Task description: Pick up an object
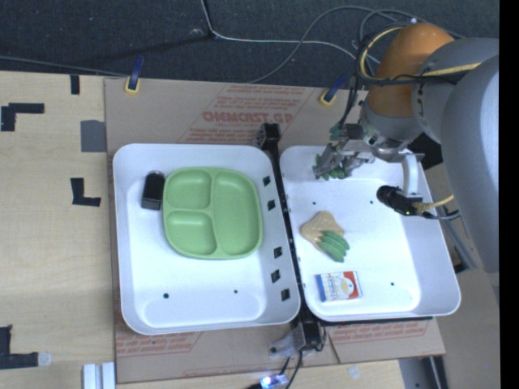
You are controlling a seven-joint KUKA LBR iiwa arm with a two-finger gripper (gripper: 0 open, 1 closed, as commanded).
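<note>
My gripper (334, 167) hangs over the far left part of the right bin (422, 286), close to its back wall. A small greenish bit shows at its tip, too small to identify. Nearer the bin's middle lies a tan piece with a green pod-like toy (328, 237) on it, well in front of the gripper. A small white box with red and blue print (336, 285) lies near the bin's front. In the left bin (195, 310) sits a green three-compartment plate (212, 213) with a small black block (152, 190) beside its left edge.
A black divider with clips (278, 217) runs between the two bins. Both bins rest on a cardboard sheet (235, 112). The grey arm with its orange band (405, 63) enters from the upper right, above the right bin's back corner.
</note>
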